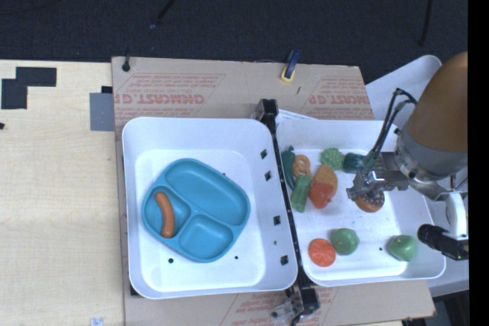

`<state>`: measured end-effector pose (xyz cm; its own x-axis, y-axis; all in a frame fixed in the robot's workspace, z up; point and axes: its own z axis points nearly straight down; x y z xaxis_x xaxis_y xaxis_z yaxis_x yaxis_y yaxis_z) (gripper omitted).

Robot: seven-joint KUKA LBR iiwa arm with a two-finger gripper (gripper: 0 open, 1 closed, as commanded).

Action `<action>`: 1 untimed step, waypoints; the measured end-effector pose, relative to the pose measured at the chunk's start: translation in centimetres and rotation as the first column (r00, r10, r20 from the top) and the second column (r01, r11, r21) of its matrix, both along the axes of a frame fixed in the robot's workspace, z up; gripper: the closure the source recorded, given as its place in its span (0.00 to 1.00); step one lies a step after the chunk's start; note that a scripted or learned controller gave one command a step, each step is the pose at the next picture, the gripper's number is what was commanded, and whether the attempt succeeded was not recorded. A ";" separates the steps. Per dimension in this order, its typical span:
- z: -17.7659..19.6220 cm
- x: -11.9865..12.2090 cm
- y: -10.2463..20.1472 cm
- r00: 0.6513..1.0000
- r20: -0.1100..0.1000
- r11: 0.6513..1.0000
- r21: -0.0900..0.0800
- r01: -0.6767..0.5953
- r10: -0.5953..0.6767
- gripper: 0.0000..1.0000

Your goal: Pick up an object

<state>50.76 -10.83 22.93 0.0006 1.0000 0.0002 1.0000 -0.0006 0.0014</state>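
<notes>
Donut [370, 203] about to get grabbed, maybe

Gripper [367, 187] sits right over it; grip state's impossible to tell. Next: close and lift straight up.

Gripper [369, 189] hovering in right bin [428, 271], orange toy [370, 202] lying just beneath; red pepper [322, 187] sitting beside, toward left bin [141, 164].

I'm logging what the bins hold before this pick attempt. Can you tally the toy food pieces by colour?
Green: 6, dark piece, long piece, leafy, dark round, round, round
Orange: 4, sausage on blue plate, ring, block, piece under gripper
Red: 2
Total: 12
</notes>
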 end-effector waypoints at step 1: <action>0.4 3.1 3.1 1.000 -0.002 1.000 0.001 -0.004 0.004 1.00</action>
<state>53.89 -7.69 23.28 -0.0035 1.0000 0.0017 1.0000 0.0035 -0.0006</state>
